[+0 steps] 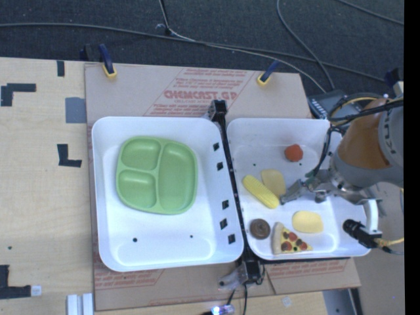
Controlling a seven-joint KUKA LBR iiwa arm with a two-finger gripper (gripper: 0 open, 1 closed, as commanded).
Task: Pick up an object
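Both white bins point(105, 176) appear as smooth moulded plastic with a slight sheen, and the green divided plate point(157, 174) in the left one is smooth, softly glossy plastic. The food pieces in the right bin, namely the yellow corn point(260, 191), red tomato point(293, 152), brown cookie point(260, 228) and pizza slice point(289, 239), look like smooth matt plastic. The bins rest on a matt brown cardboard sheet point(197, 90) with red print, laid on a pale wood-grain desk point(39, 195); the pincer point(292, 193) is dull grey metal.
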